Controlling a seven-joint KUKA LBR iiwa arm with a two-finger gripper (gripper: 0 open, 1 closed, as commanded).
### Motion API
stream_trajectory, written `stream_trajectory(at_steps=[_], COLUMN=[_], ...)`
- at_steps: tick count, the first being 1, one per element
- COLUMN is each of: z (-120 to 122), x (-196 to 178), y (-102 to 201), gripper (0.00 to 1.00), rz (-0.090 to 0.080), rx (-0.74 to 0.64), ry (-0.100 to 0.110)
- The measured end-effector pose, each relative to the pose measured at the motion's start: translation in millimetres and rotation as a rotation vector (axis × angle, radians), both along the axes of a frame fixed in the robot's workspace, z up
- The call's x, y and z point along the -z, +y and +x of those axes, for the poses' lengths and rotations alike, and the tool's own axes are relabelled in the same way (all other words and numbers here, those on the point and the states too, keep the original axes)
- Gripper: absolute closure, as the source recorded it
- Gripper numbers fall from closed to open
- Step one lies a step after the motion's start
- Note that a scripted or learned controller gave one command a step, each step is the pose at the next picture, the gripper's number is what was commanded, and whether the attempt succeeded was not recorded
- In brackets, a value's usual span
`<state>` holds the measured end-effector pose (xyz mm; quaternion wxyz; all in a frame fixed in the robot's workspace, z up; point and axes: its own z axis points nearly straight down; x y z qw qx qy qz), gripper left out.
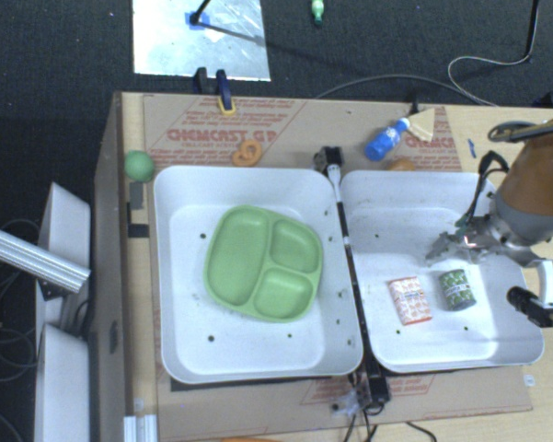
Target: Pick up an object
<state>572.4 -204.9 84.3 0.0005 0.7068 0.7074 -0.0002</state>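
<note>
A small green ball (139,165) sits at the far left edge of the surface (285,122), just outside the left bin (179,339). That bin carries a pale green divided plate (262,263), with three compartments, lying near its middle. Behind the bins, on the bare surface, lie a small orange ring-shaped thing (247,152) and, further right, a blue bottle (387,140) on its side.

In the right bin (386,201) two things lie close together toward the near right part. One is a small flat packet (409,299), white with red printing, roughly rectangular and turned a little askew. Just to its right, apart by a narrow gap, is a small dark green can (457,288) with a pale label, lying tilted.

The hand (464,243) hangs over the right bin, just behind the can and a bit further from the packet. Its metal fingers (444,245) splay out toward the left, loosened and with nothing between them. Neither the can nor the packet touches them, as far as I can see. The grey arm with its orange band (538,178) comes in from the right edge.
</note>
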Motion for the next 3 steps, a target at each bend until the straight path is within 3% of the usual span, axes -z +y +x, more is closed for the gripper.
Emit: stream_trajectory(at_steps=[1, 2, 3], z=[-30.2, -29.2, 60.2], x=[0.1, -10.7, -136.8], y=[43.8, 43.1, 5.3], gripper=[0.0, 1.0, 1.0], rz=[0.001, 0.0, -0.003], rx=[-0.002, -0.002, -0.003], ry=[0.0, -0.003, -0.008])
